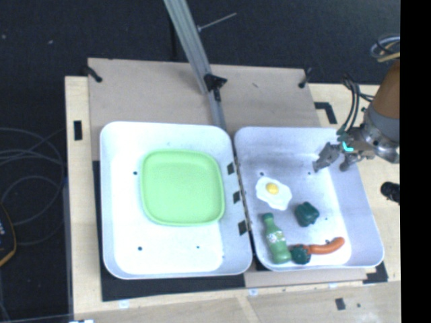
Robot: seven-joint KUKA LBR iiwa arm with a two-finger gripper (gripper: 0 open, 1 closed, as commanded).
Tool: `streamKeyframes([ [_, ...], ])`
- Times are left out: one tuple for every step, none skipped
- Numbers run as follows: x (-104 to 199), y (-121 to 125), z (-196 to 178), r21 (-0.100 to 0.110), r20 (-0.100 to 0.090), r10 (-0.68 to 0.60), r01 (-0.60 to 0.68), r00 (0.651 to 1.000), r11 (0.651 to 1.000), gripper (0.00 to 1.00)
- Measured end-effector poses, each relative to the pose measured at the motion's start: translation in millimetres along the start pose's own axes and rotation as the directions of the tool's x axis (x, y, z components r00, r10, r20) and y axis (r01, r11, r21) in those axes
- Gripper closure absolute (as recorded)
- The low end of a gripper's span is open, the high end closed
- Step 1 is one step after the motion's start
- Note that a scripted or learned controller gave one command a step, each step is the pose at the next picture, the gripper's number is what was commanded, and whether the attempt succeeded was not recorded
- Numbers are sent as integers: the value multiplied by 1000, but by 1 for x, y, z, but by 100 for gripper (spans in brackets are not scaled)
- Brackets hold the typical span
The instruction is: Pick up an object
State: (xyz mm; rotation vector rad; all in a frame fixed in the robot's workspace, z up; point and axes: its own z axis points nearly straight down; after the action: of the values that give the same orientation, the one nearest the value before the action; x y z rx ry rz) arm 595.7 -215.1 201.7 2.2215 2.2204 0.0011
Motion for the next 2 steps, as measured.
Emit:
streamKeyframes([
  [0,0,0,0,0,0,0,1000,1000,0],
  [-8,1,45,4,0,1,-1,1000,1000,0],
])
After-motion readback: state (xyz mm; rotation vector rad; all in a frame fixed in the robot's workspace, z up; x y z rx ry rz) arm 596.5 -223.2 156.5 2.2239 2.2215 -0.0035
